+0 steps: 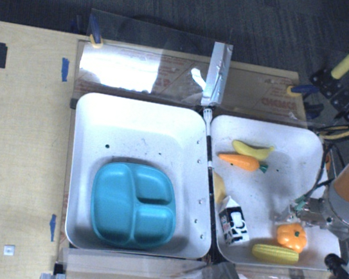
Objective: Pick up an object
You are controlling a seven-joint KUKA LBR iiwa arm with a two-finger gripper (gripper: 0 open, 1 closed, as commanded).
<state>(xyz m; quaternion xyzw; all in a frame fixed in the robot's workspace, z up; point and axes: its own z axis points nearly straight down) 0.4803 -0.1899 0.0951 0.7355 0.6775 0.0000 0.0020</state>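
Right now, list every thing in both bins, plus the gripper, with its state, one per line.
blue divided tray: flat in left bin, compartments bare
banana: lying, right bin
carrot: lying beside the banana
black-and-white carton: tipped against the divider
orange fruit: resting by the gripper
yellow corn: lying near the front wall
gripper: low over the orange fruit

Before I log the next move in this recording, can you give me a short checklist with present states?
1. Gripper over the right white bin: ok, it sits near that bin's right side.
2. Something between its fingers: cannot tell.
3. Nearest target, the small orange pumpkin-shaped toy, unobstructed from above: ok, just below the gripper.
4. Yellow corn-like toy crowding the pumpkin: not ok, the two look touching.
5. Orange carrot toy and yellow banana toy away from the arm: ok, at the bin's far side.
6. Blue divided plastic tray in the left white bin: ok, apart from the gripper.
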